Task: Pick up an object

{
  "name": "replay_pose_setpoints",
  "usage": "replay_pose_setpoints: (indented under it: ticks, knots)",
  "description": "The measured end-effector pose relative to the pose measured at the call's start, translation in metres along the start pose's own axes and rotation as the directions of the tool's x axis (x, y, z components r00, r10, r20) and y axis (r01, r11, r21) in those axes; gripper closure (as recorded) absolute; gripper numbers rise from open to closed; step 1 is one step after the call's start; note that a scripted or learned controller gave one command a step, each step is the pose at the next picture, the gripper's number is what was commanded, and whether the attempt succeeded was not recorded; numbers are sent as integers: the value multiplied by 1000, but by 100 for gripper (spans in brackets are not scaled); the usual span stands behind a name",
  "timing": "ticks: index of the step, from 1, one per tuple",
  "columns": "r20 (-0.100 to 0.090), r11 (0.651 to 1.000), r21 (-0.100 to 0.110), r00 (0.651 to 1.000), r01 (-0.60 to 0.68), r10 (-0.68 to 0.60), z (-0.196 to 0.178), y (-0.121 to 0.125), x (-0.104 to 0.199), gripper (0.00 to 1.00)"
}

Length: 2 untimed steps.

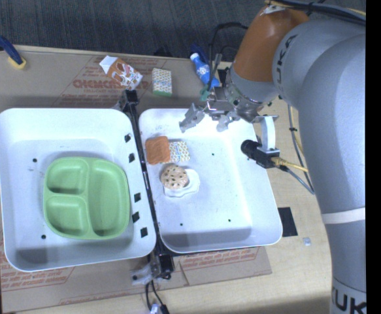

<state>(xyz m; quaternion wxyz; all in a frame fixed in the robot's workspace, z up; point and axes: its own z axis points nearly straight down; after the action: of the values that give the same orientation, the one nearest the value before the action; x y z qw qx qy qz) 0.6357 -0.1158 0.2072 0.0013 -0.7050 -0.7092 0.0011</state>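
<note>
Left bin (pixel 7 175): a green divided plate (pixel 85 198) lies flat on the floor, three compartments, nothing in them. Beyond the bins on the cardboard bench top sit a crumpled snack wrapper (pixel 119 72) and a small patterned packet (pixel 161 82), both outside the bin walls. Right bin (pixel 242 201): three items clustered near its left wall, an orange-brown square piece (pixel 157 150) touching a small patterned square (pixel 180 152) on its right, and just in front of them a chocolate-chip cookie (pixel 173 176) resting on a white piece. Gripper (pixel 204 118) hangs over the back edge of the right bin, fingers spread apart, nothing between them, apart from the cluster. Grey arm, orange band, enters from the right.
</note>
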Motion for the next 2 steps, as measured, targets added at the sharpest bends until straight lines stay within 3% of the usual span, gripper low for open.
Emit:
replay_pose_setpoints:
  ticks: [1,2]
  knots:
    - [-1,1000,1,1000,4,-4,-10,0,1,100]
    - [1,1000,0,1000,-1,1,-5,-80,-30,100]
